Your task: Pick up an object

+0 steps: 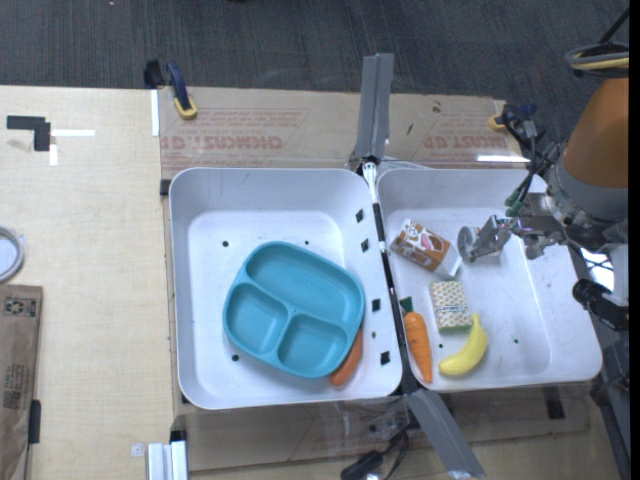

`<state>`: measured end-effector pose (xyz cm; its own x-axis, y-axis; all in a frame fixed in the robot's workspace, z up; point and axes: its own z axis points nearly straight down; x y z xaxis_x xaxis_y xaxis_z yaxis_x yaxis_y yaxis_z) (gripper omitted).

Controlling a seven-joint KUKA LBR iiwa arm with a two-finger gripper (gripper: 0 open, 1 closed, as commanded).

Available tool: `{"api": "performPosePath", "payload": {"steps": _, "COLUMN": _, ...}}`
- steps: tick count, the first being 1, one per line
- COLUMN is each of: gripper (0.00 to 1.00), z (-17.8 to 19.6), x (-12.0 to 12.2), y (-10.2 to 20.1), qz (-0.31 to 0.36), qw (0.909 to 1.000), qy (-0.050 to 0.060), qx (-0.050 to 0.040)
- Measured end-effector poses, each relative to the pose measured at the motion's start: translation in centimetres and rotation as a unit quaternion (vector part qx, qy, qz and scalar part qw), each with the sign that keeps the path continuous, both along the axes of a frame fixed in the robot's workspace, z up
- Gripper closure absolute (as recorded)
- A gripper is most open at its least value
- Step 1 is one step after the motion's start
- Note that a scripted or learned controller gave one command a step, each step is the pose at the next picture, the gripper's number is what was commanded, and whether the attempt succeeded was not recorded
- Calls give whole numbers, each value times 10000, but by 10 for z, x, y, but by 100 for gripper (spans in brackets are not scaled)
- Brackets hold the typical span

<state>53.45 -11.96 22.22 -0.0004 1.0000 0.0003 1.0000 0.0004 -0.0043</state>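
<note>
Camera view gave us the grey metal two-finger gripper over the right white bin, its fingers slightly apart and holding nothing. Just left of it lay a brown carton; nearer us sat a green box, a yellow banana and an orange carrot.

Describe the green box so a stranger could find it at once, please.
Look in the right bin. The green box lies near its middle, between the carrot and the banana. It is the only square, pale green thing there.
</note>
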Motion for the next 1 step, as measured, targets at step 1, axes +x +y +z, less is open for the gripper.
{"api": "performPosePath", "payload": {"steps": 1, "gripper": 0, "z": -123, "x": -46, "y": 1, "qz": 714, "qw": 9974, "qy": -5, "qx": 5}}
